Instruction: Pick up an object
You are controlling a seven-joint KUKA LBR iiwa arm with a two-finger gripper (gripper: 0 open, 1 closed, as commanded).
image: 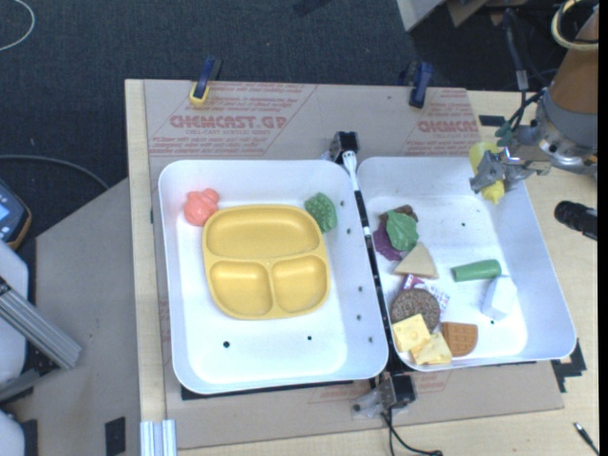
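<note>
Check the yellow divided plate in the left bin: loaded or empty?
Empty. All three compartments of the yellow plate show bare yellow. The pink toy and the green toy lie outside it, on the left bin floor.

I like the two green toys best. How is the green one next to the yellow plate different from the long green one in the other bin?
The broccoli is bumpy and rounded; the green stick is smooth and long. The broccoli sits in the left bin, touching the yellow plate; the stick lies in the right bin, apart from the food pile. The broccoli looks darker, the stick brighter. Both are green and lie untouched.
</note>
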